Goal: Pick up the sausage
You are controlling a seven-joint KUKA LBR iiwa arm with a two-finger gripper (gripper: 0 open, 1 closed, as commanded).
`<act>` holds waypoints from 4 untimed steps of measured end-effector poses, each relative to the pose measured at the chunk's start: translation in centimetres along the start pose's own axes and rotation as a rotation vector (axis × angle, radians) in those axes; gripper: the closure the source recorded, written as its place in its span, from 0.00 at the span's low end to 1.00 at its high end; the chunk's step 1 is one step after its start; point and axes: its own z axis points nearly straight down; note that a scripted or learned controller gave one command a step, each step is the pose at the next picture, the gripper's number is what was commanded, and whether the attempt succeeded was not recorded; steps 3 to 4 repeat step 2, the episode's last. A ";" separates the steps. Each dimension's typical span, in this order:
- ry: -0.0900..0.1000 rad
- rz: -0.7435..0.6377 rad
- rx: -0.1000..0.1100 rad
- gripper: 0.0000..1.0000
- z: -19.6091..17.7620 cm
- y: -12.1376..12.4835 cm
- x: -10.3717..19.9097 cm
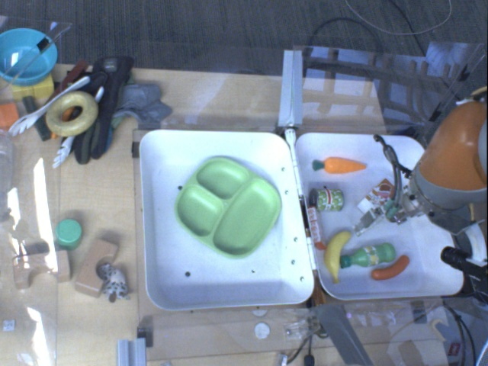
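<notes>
The sausage (pixel 390 268) is seen in the lower right of the frame, lying on the floor of the right bin (pixel 427 284) near its lower edge; it is a reddish-orange piece whose long axis runs from lower left up to upper right at a shallow slant. Its left end is just beside the cap end of a green bottle (pixel 370 255), which is laid roughly level, and a banana (pixel 335 253) is curled just left of that bottle. The gripper (pixel 371 216) is placed above and a little left of the sausage in the frame, over the middle of the right bin, with the arm's orange band (pixel 456 155) behind it at the right edge; how wide the tool stands cannot be told, since its tip is small and blurred against clutter. The coming move is judged to call for a shift down the frame and slightly right; the bottle's closeness is taken as the main hazard. A carrot (pixel 341 165) and a small can (pixel 329 199) are set higher in the same bin; the can's label is red and green, but no writing can be read. A green divided plate (pixel 229 206) is held in the left bin (pixel 164 273).
</notes>
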 end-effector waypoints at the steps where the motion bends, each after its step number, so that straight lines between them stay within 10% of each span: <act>1: 0.000 0.221 -0.007 0.00 3.3 6.1 4.4; 2: -0.002 0.182 -0.003 0.00 -7.9 6.4 -4.8; 4: -0.002 0.182 -0.003 0.00 -7.9 6.4 -4.8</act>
